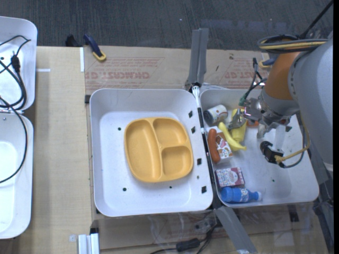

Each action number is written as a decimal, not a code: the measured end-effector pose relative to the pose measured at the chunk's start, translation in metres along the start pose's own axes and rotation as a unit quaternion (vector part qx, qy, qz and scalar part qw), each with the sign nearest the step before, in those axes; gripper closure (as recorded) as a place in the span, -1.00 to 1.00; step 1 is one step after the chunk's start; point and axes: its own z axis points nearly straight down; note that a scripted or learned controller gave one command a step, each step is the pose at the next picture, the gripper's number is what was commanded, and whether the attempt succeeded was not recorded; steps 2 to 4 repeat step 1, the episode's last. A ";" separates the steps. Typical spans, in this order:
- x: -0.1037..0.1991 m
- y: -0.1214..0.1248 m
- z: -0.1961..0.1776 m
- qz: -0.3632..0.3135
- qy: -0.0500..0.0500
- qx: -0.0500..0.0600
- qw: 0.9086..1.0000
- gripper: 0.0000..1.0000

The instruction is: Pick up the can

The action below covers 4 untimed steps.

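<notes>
Your arm point(312, 73) is a bulky, rounded body in pale grey, smooth and unmarked where it enters from the right. Look above the wrist and you see 1 broad orange band point(280, 75), capped by a thin ring edged in yellow and black. Below the band, the wrist narrows into a darker metallic block crowded with small fittings. You can trace thin black cables running down from the upper right, and 1 yellow-and-black cable looping beneath the wrist in a curl. The gripper point(239, 118) hardware is small, grey and metallic; its details are too cluttered to make out.
</notes>
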 end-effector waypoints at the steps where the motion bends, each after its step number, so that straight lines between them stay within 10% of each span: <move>1: -0.063 -0.097 0.002 0.070 0.001 0.002 0.998 -1.00; 4: -0.063 -0.097 0.002 0.070 0.001 0.002 0.998 -1.00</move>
